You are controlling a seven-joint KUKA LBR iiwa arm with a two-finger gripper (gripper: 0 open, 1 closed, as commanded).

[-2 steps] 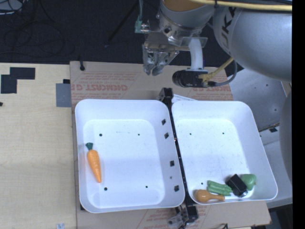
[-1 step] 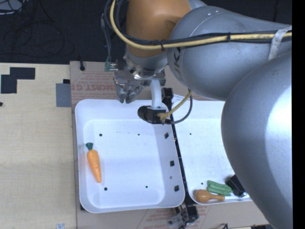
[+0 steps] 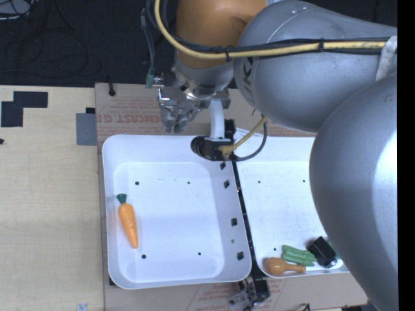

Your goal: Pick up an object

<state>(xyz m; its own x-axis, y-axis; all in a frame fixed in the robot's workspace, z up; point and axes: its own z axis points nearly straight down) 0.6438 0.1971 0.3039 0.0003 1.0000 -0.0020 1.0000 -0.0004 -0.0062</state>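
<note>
- A small orange plastic carrot with a green stalk (image 3: 128,223) lies flat on the floor of the left shallow white bin (image 3: 170,274), close to that bin's left wall, stalk end pointing up the view and tip pointing down.
- The right shallow white bin (image 3: 279,173) sits just beside the left one, the two meeting along a dark seam with black clips.
- In the near corner of the right bin lie three things close together: a green plastic bean pod (image 3: 297,255), a tan pear-shaped plastic piece (image 3: 283,266) just below it, and a small black block (image 3: 322,251) just to their right.
- The claw (image 3: 176,118) hangs above the far edge of the left bin, well apart from the carrot, nothing between its tips; whether it is released or clenched I cannot tell.
- The grey arm with its orange band (image 3: 214,18) fills the upper right.
- The light wooden desk (image 3: 48,193) carries the bins.
</note>
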